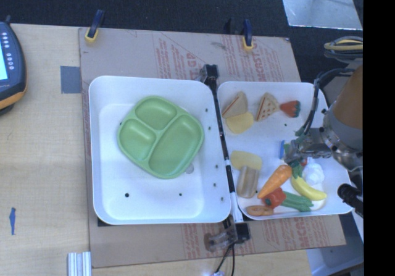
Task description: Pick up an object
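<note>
Over the right shallow white bin [247,91] the metal two-finger gripper [300,152] hovered beside the orange plastic carrot [275,180]; nothing lifted yet.

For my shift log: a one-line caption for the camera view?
Gripper hovers over toy food in the right bin, near the carrot; a green plate sits in the left bin.

light: bright, even | shadows: soft, faint | focus: slightly soft

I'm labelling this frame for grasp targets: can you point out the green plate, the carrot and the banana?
green plate [162,137], camera view, divider ridge near its middle.
carrot [275,181], camera view, mid orange body.
banana [307,189], camera view, middle of its curve.
</note>
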